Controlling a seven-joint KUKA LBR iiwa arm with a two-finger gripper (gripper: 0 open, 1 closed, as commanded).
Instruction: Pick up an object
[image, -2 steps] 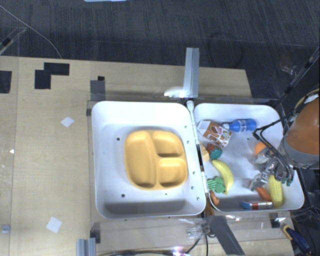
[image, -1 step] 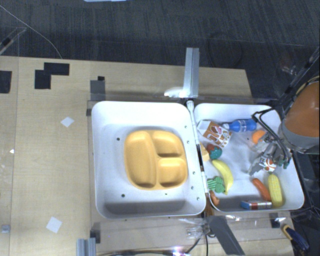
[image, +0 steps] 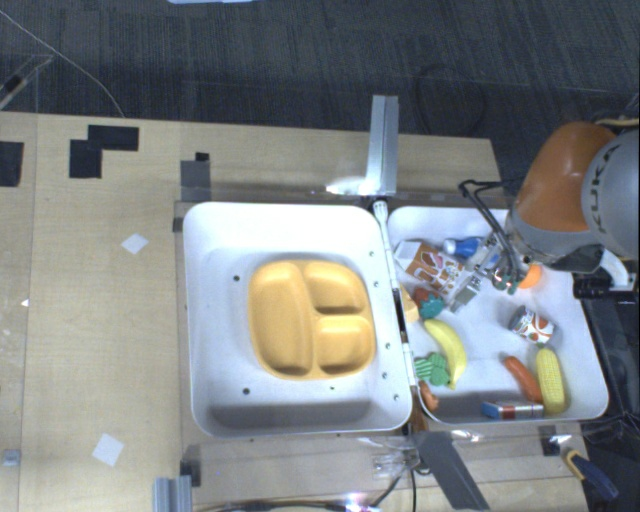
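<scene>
So we've got the arm (image: 575, 195) reaching in over the right bin (image: 590, 400), with the gripper (image: 468, 285) hanging low at the bin's upper left. Can't tell how the jaws are set from this angle, honestly. Right by them sits a red-and-white carton (image: 428, 264) and a blue bottle (image: 462, 245), plus a small teal toy (image: 432, 307) just below. Further down we see a banana (image: 447, 348), a green toy (image: 433, 368), a corn cob (image: 550, 378) and a sausage (image: 522, 374). The left bin (image: 210, 400) holds a yellow divided tray (image: 310, 317) on our tabletop (image: 90, 330).
</scene>
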